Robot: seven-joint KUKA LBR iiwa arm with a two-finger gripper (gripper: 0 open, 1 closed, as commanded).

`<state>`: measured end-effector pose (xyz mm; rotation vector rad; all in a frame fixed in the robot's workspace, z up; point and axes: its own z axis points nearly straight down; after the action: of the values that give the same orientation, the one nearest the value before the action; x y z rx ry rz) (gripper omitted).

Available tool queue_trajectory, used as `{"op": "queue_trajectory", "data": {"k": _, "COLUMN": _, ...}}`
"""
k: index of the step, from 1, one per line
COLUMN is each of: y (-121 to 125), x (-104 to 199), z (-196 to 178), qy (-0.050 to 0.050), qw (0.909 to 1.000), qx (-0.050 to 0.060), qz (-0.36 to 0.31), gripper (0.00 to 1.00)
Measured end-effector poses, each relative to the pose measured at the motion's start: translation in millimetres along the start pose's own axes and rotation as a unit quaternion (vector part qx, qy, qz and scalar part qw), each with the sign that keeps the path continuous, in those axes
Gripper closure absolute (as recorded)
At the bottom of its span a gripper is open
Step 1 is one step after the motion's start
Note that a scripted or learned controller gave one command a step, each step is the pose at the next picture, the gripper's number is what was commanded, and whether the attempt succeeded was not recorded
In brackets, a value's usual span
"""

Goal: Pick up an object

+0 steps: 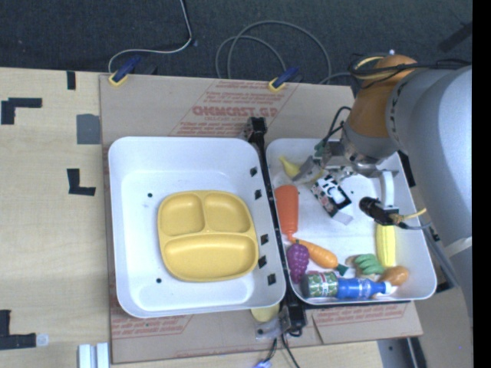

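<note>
My gripper (332,193) hangs low over the upper middle of the right bin (349,303), below the orange band (374,113) of the arm. An orange sausage-shaped toy (287,209) lies just to its left, and a small yellow piece (289,165) sits up-left of it. A yellow corn cob (386,244) lies to its lower right. Along the bin's near side are purple grapes (297,257), a carrot (318,253), a green toy (368,263) and a blue bottle (347,287) lying flat. Nothing shows in the gripper's grasp.
The left bin (130,167) holds a yellow divided plate (207,233). A black divider (265,198) with clips runs between the bins. The grey arm (441,152) covers the right bin's far right corner. Cables loop behind the bins.
</note>
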<state>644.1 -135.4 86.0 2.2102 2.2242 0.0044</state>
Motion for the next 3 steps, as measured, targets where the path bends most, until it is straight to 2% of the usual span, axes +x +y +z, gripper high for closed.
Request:
{"op": "queue_trajectory", "data": {"k": 1, "y": -1.8, "x": -1.9, "z": -10.9, "qy": 0.000, "qw": 1.0000, "qx": 0.000, "qz": 0.002, "gripper": 1.00}}
{"op": "queue_trajectory", "data": {"k": 2, "y": -2.1, "x": -2.0, "z": -10.3, "qy": 0.000, "qw": 1.0000, "qx": 0.001, "qz": 0.002, "gripper": 0.00}}
{"op": "queue_trajectory", "data": {"k": 3, "y": 22.0, "x": 42.1, "z": 2.9, "qy": 0.000, "qw": 0.9999, "qx": 0.012, "qz": 0.002, "gripper": 0.00}}
